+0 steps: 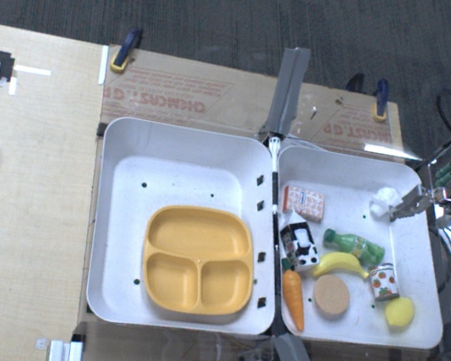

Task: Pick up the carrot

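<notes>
1 carrot (pixel 293 298), 1 banana (pixel 340 264), 2 bins (pixel 111 199)

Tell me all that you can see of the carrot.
The carrot is orange, smooth like a plastic toy, with a small green stub at its top end. It lies flat in the right bin, along the left wall, tip pointing toward the near edge. Its top seems to touch the black-and-white item; the round tan disc lies just beside it.

Dark grey carpet-looking floor (pixel 237 6) up top, light wood bench (pixel 19 184) below it. Brown cardboard sheet (pixel 197 93) is clamped under the bins with blue clamps (pixel 128 48), lighting's pretty even.
</notes>
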You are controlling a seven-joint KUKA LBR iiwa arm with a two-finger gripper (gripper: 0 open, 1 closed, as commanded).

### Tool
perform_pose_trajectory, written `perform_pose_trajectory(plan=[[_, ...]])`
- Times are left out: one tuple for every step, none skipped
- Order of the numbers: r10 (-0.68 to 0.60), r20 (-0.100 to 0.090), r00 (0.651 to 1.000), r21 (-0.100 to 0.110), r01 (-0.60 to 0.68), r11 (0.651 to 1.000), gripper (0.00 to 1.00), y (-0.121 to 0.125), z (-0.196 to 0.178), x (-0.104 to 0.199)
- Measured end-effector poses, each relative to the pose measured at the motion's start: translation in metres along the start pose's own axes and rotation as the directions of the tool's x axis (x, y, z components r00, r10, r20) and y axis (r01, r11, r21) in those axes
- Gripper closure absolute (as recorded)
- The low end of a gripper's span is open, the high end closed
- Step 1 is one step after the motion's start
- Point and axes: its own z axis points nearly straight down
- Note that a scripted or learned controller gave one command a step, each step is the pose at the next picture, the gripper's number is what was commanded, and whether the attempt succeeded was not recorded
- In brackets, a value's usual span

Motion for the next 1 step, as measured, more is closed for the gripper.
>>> perform_pose_trajectory(plan=[[0.022, -0.001, 1.000, -0.001, -0.022, 1.000, 0.00, -0.0608, 0.1153, -0.0335]])
